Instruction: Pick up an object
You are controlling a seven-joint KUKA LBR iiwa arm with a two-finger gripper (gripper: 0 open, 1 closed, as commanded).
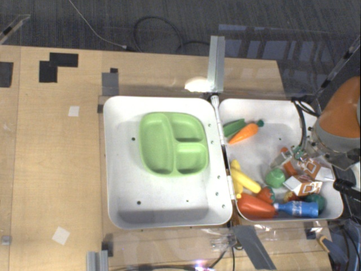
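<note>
While hanging low over the near right part of the right bin [271,145], cannot be read for grip: gripper [303,156] in view under the orange-banded arm [343,117], but no telling how far open, nor whether anything is in it. Looks to be at the descent or reach stage, judging by the pose.

Nothing yet visibly picked. Candidates all inside the right bin, heaped along its near wall: small cartons [307,180] at the near right, green ball [275,178] mid-near, blue bottle [298,209] and red pepper [256,206] against the near rim, yellow banana [245,179] by the left wall. Orange carrot [243,133] apart, towards the far left corner.

Main risks, as a judgement:
- Closing on two cartons at once, or on a corner only, given how tightly packed; likely slip on lifting.
- Nudging the ball away, being round.
- Striking the right wall, being so close to it.

Green tray [172,143] outside, in the neighbouring left bin [124,208].
</note>
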